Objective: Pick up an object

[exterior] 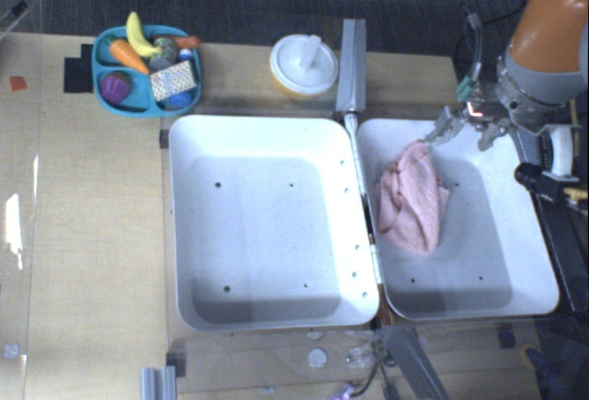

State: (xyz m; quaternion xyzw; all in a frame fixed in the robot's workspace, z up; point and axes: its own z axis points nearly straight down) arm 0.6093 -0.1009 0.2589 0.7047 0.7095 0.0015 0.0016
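Pink cloth lies crumpled in the right bin, left half of it, close to the wall shared with the left bin; one corner is drawn up toward 1 o'clock, reaching the gripper. The gripper sits over the bin's upper rim, at roughly 1 o'clock from the cloth's bulk, with the grey-and-orange arm coming in from 3 o'clock. Fingers look splayed, one tip toward the cloth corner and one toward 3 o'clock, so I read it as open, not clamped on anything; the cloth tip looks to touch or sit just beside the left finger, but whether it is pinched is unclear at this resolution. Handling judgement: cloth is light, soft, limp, no fragility, not slippery; it will drape and stretch rather than lift as one piece, and a thin single layer can slide out of the fingers. Best hold is probably a thick fold, either the raised ridge running down its middle or the bunched lower end toward 6 o'clock, pinched from straight above with fingers across the ridge. The stretched corner is the weakest spot to grab. Risk: fingers close on the bin floor or catch just an edge. On the bench beyond the bins, at 11 o'clock, a blue tray of toy food and a white lidded cup stand well apart, not involved.
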